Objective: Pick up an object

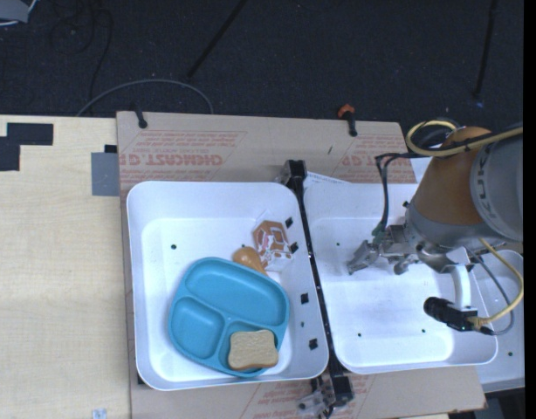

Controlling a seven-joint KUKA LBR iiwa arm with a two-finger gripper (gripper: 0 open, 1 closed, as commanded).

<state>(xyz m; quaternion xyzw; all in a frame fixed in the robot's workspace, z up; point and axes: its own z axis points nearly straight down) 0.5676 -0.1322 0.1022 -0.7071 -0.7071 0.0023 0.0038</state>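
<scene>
with nothing between its parted fingers, the pincer (370,257) in the right bin (399,343) should be carried to the left bin (154,234), where the blue tray (220,308) bears a bread slice (252,349)

Bins: two white bins, left bin (150,234) and right bin (381,321)
Trays: one blue divided tray (220,308)
Bread slices: one (252,349)
Orange items: one (248,257)
Clear wrapped packets: one (271,236)
Robot arms: one (464,195)
</scene>
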